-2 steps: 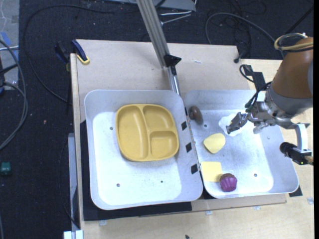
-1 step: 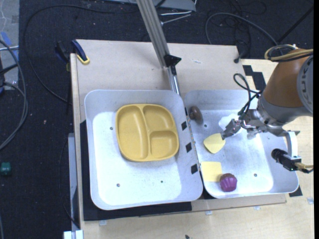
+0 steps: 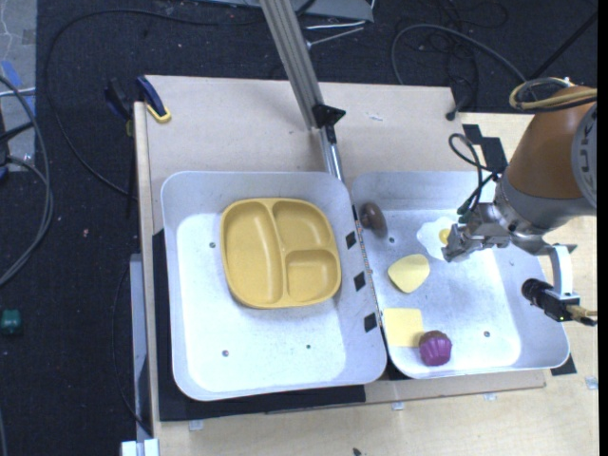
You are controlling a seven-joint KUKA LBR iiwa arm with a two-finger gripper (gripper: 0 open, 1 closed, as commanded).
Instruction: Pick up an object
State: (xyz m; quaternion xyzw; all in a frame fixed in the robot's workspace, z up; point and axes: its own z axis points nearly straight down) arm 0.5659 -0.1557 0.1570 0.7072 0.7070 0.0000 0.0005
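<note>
The gripper (image 3: 457, 246) hangs low in the right bin (image 3: 494, 350) over a small yellow piece (image 3: 439, 235); whether it grips anything, I can't tell. Nearby lie a yellow wedge (image 3: 408, 274), a yellow block (image 3: 402, 327), a purple lump (image 3: 435, 348) (perhaps a toy fruit) and a brown lump (image 3: 373, 218).

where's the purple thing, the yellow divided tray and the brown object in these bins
purple object (image 3: 435, 348): camera view, middle of its rounded top, right bin.
yellow divided tray (image 3: 281, 252): camera view, on the ridge where its compartments meet, left bin.
brown object (image 3: 373, 218): camera view, middle of its body, right bin's left edge.
</note>
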